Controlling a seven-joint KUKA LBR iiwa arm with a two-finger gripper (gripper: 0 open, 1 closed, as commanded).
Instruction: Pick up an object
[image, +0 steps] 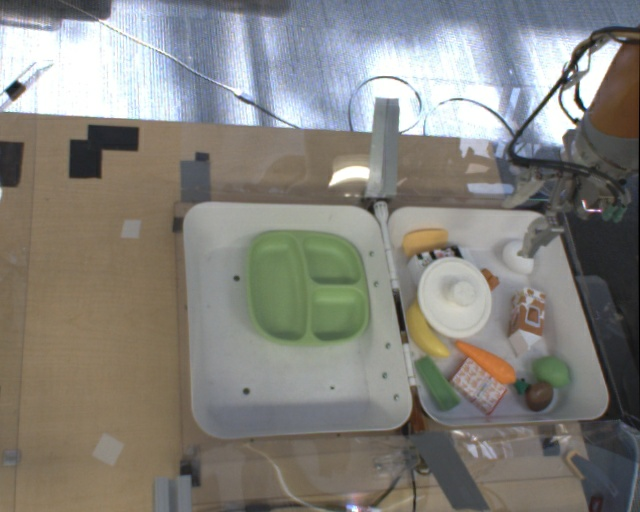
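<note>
The right bin (590, 390) holds a jumble of toy items. A white round lidded bowl (455, 296) sits in its middle, with a yellow piece (425, 240) behind it and a banana (427, 334) on its near left. An orange carrot (487, 362), a green block (437, 383), a red-and-white checkered box (479, 387), a small brown-and-white carton (527, 312), a green ball (551, 372) and a brown ball (539, 396) lie toward the front. My gripper (543, 234) hangs over the bin's far right corner, just above a small white object (517, 257).
The left bin (215, 390) holds a green divided plate (307, 286). A grey post (384, 150) stands behind the wall between the bins. Cables loop over the bench behind the right bin. The arm (610, 110) comes in at the upper right.
</note>
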